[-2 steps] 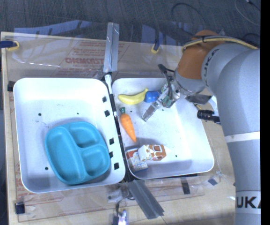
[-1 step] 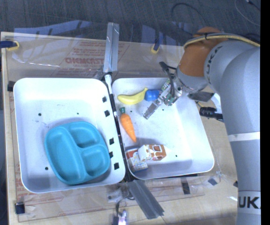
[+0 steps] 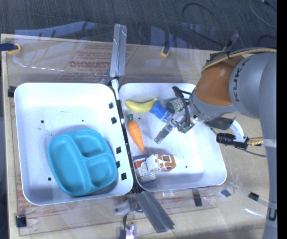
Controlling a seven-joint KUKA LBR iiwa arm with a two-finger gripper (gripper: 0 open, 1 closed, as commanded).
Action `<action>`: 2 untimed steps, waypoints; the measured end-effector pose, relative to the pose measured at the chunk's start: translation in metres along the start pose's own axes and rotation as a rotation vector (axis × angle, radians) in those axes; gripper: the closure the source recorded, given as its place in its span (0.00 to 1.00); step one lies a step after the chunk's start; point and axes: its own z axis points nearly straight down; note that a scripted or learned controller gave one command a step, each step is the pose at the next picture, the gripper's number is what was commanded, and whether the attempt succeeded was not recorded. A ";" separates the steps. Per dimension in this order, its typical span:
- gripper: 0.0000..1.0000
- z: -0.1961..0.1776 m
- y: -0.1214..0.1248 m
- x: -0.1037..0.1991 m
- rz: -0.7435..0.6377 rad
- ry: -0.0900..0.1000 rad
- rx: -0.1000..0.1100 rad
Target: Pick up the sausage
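Camera view: a blue tray (image 3: 82, 161) lies in the left bin (image 3: 26, 148). The right bin (image 3: 210, 171) holds a banana (image 3: 140, 105), carrot (image 3: 136, 135) and carton (image 3: 154, 166). My gripper (image 3: 162, 135) hangs there; its grip and the sausage are unclear.

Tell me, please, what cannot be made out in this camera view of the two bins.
1. Small blue object, camera view: partly covered by the gripper, so its shape is unclear.
2. Brown-and-white carton, camera view: its printing is too small to read.
3. Floor of the right white bin, camera view: the part beneath the gripper is hidden, along with anything lying there.
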 end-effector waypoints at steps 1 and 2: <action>0.00 0.021 0.039 -0.036 -0.054 0.003 0.004; 0.00 0.007 0.055 -0.035 -0.148 0.016 0.016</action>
